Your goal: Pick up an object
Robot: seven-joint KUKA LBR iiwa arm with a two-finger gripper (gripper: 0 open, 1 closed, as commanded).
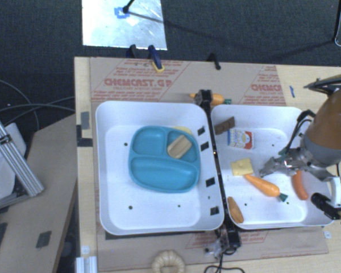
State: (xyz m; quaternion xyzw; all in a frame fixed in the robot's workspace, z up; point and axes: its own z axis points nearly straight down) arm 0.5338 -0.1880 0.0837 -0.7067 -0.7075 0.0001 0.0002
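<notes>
In the right bin (261, 124) several small items lie loose. A white carton with red and blue print (240, 138) sits near the middle, with a brown block (224, 125) to its upper left. Below the carton is a yellow cheese square (242, 166). An orange carrot (261, 185) with a green end lies just below that. My gripper (269, 166) hangs low over the bin, right of the cheese and just above the carrot. An orange sausage-shaped piece (299, 185) lies under the wrist. Nothing shows as held.
The left bin (111, 152) holds a blue divided plate (159, 169) with a tan bread piece (179, 146) in its top right section. Another orange piece (235, 209) lies by the divider (213, 164) at the right bin's front. The arm (329, 135) covers the right bin's right side.
</notes>
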